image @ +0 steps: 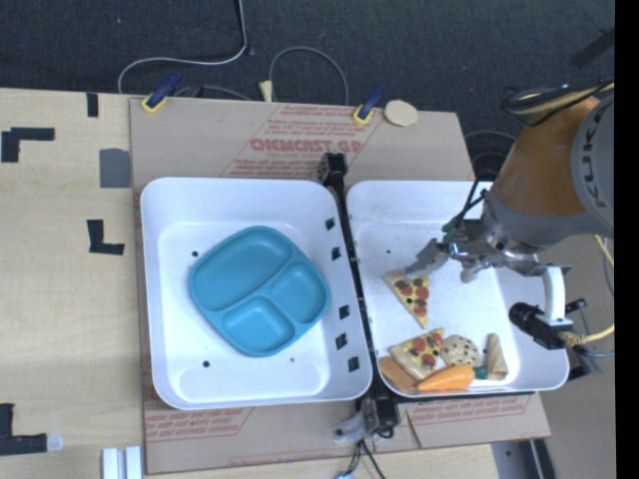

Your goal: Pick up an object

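Gripper [446, 254] over right bin [384, 203], jaws spread wide and holding nothing, pizza slice [412, 293] just below the fingertips, toy pile further below

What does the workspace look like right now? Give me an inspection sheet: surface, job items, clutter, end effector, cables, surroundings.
Surface: two white bins on a cardboard sheet over a wooden bench; left bin, right bin.
Job's things: right bin holds a pizza slice mid-bin, and along its near edge a second pizza slice, a cookie, a carrot and a bread-like piece.
Clutter: blue divided plate in the left bin; a round disc on the cardboard's far edge.
End effector: end effector low over the right bin, just beside the mid-bin pizza slice; nothing seen between its fingers.
Cables: a white cable loops across the dark floor beyond the bench.
Surroundings: black tape marks on the bench.
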